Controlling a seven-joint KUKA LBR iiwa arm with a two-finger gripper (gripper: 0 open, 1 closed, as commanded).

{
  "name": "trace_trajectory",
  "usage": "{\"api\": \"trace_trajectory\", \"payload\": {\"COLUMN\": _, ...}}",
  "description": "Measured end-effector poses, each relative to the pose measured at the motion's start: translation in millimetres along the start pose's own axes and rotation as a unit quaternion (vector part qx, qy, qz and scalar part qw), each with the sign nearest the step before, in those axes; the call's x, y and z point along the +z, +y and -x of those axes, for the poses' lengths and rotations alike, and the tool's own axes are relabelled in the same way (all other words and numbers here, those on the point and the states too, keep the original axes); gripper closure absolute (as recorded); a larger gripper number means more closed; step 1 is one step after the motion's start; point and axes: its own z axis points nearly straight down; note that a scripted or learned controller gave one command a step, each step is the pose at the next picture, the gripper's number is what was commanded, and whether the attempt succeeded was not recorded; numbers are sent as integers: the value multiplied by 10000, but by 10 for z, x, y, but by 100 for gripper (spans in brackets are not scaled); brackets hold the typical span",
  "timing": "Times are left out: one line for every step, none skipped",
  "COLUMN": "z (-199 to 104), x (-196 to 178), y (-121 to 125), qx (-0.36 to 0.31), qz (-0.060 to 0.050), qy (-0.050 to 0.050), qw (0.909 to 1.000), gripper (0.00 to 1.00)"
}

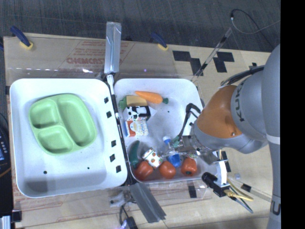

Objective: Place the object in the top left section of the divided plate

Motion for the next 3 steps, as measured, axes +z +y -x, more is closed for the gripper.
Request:
{"api": "trace_trajectory", "payload": {"z": 364, "x": -1092, "y": -10, "qx": 1996, "qz": 0, "qy": -1, "qw": 9799, "gripper": 100}}
{"api": "trace_trajectory", "payload": {"z": 362, "x": -1089, "y": -12, "qx": 1994, "qz": -4, "qy": 0, "qw": 9799, "gripper": 0}}
{"api": "trace_trajectory", "payload": {"z": 362, "x": -1088, "y": -12, "qx": 1994, "qz": -4, "qy": 1, "qw": 9799, "gripper": 0}}
